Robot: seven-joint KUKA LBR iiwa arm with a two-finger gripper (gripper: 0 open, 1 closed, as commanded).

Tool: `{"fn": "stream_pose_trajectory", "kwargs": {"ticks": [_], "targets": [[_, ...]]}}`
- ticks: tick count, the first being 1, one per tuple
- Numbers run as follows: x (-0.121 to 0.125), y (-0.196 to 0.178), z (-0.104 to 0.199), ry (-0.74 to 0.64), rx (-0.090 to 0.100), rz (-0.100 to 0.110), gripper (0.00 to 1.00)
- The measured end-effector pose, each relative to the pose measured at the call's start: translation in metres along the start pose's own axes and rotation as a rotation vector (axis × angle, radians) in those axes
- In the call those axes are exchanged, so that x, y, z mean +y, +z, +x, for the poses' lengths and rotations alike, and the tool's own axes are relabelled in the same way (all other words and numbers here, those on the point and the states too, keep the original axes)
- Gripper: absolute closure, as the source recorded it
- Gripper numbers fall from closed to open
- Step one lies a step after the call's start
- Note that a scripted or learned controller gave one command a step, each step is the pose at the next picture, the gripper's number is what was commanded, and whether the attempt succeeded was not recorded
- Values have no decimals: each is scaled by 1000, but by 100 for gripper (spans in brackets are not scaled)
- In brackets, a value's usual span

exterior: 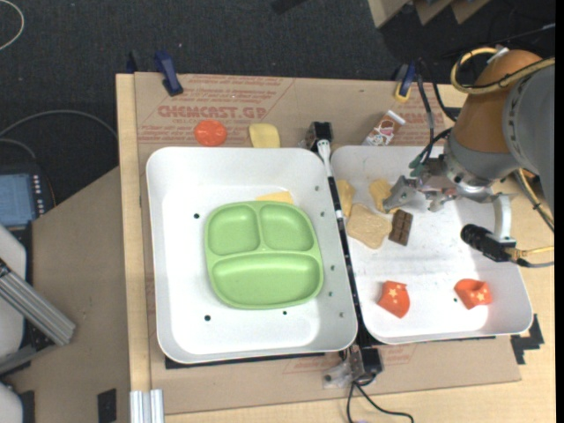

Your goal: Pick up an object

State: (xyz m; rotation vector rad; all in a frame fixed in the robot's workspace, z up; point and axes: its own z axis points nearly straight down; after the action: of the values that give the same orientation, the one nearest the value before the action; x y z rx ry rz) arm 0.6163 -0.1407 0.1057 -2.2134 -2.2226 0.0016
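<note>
In the right bin lie a brown chocolate bar, a tan toast slice, two pale yellow pieces and two red pieces. My gripper hangs low over the bin's back left part, just above and behind the chocolate bar and beside the nearer yellow piece. I cannot make out anything gripped in it. The grey and orange arm comes in from the right.
The left bin holds a green divided plate with a yellow piece behind it. On the board behind the bins lie an orange disc, a yellow piece, a black item and a snack packet.
</note>
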Motion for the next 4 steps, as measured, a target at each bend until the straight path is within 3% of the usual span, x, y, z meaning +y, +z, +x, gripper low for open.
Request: {"fn": "stream_pose_trajectory", "kwargs": {"ticks": [1,2,3,4], "targets": [[-7,20,11,4,-4,-6,0],[-6,18,-2,4,-3,-11,0],[-82,18,-52,12,-4,-7,0],[-29,19,-1,-2,-5,-13,0]]}}
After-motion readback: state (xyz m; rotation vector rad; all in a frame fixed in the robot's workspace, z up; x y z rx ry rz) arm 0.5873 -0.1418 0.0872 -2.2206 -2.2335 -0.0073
